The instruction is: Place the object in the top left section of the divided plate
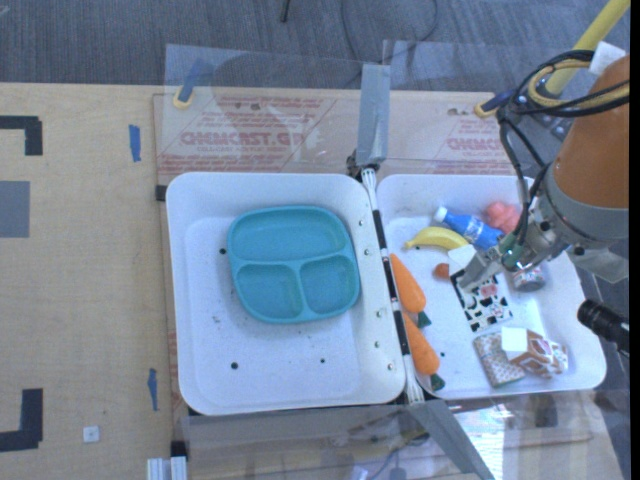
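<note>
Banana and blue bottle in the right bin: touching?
Cannot tell. In the camera view the banana lies right against the bottle with no visible gap, but contact isn't plain.

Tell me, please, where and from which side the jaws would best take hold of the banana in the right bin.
Probably at the middle of the banana, from straight above. It lies flat on the bin floor, its long curve running left-right, so closing across its narrow width seems safest. The blue bottle sits close against its upper right end, so the left half offers more room.
</note>
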`<state>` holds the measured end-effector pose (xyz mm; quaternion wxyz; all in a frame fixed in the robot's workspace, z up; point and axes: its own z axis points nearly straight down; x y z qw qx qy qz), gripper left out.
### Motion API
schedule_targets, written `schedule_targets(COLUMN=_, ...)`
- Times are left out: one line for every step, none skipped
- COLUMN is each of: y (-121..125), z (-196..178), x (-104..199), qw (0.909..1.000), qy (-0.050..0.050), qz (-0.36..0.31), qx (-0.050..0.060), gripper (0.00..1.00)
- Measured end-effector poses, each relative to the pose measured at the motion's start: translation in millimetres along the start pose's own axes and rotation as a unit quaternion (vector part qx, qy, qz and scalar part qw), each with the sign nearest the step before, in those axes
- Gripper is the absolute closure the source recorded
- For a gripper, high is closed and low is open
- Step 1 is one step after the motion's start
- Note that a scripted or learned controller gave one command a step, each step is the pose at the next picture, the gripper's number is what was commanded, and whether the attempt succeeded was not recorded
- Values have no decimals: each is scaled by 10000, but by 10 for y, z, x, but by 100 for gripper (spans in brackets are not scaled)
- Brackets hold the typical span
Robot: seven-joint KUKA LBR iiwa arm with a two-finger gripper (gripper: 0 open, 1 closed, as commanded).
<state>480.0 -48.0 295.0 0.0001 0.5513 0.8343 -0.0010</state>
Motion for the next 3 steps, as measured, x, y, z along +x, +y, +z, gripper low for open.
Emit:
schedule_targets(y=604, z=1106, x=968, qw=9921, qy=10, qz=-1255, qx=-5, gripper=100)
schedule_targets(y=1351, z=1100, x=744, qw=9958, qy=-1, qz=-915, qx=-19, gripper=100)
schedule_targets(y=1352, z=1097, x=744, qw=9958, qy=-2, qz=-915, qx=-21, gripper=0)
